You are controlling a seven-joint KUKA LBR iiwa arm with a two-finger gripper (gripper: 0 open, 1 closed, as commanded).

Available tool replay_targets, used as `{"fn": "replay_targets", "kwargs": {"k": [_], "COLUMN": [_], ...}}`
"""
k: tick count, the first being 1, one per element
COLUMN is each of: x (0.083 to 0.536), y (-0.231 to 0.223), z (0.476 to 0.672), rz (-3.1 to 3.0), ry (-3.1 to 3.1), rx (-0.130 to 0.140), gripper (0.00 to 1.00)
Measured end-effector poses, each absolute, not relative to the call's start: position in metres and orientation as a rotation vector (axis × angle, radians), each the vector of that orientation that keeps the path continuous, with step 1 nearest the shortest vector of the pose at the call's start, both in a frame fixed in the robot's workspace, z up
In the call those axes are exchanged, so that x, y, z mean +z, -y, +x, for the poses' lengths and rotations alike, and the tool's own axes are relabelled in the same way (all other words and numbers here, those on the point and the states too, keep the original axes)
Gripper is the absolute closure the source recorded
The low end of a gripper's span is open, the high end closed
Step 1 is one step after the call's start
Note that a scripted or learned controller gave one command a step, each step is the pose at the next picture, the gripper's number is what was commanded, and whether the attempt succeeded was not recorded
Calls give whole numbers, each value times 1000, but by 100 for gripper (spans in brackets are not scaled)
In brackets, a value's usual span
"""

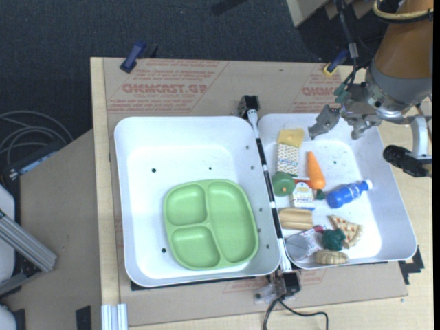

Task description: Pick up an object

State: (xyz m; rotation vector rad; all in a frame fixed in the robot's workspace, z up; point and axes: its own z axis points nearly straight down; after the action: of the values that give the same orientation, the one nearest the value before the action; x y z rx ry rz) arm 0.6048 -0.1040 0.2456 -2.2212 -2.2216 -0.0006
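Observation:
My gripper (342, 125) hangs over the far part of the right bin (392, 205), fingers spread apart with nothing between them. Below and left of it lie a yellow cheese wedge (291, 137), a patterned cracker pack (287, 159) and an orange carrot (315, 170). Nearer the front lie a blue bottle (347, 193), a green round toy (282, 183), a small carton (302, 195), a hot-dog bun (296, 218), a pizza slice (346, 230), a dark green piece (333, 239) and a tan piece (330, 257).
The left bin (137, 150) holds a green divided plate (209, 223). A black clamp (249, 105) sits at the far end of the seam between the bins. Blue clips (133, 57) mark the bench's back corners. The arm's orange band (407, 40) rises at the upper right.

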Motion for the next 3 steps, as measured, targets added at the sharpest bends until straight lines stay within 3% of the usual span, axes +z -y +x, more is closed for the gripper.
{"fn": "replay_targets", "kwargs": {"k": [1, 2, 3], "x": [161, 88, 98], "y": [119, 132, 132], "z": [636, 604, 604], "rz": [-2220, -2226, -2226], "ry": [2219, 2224, 2225], "rx": [4, -6, -6], "gripper": [0, 0, 100]}}
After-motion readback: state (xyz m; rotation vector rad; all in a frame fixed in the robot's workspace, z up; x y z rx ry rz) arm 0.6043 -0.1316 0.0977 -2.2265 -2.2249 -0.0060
